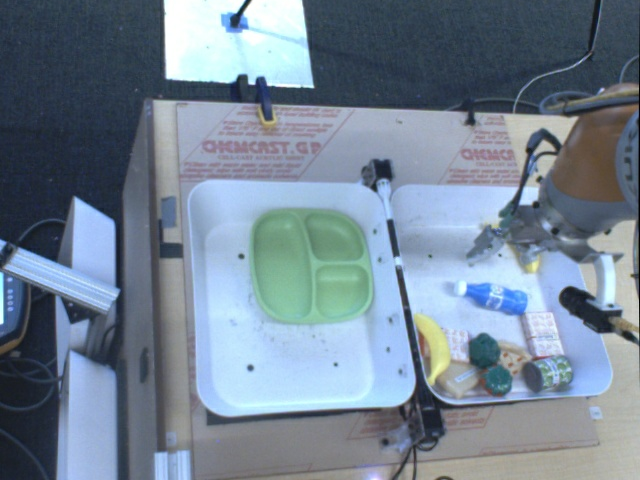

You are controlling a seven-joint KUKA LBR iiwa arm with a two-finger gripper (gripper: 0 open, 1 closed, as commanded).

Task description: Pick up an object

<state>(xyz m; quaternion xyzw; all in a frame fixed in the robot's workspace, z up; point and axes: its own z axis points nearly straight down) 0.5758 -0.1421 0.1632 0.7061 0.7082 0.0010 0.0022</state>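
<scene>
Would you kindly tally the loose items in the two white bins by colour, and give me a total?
Green: 3 – divided plate, dark green lump, can
Blue: 1 – bottle
Yellow: 2 – banana, small piece under the hand
Red and white: 2 – boxes
Tan: 1 – flat piece
Total: 9, though the heap may hide more.

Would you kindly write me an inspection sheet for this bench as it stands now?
Surface: two white bins side by side, left bin, right bin.
Job's things: blue bottle, banana, green can, dark green lump, small box, all in the right bin.
Clutter: green divided plate in the left bin.
Gripper: gripper over the right bin, holding nothing visible.
Cables: black cable behind the bench.
Surroundings: dark floor, pale sheet.
</scene>
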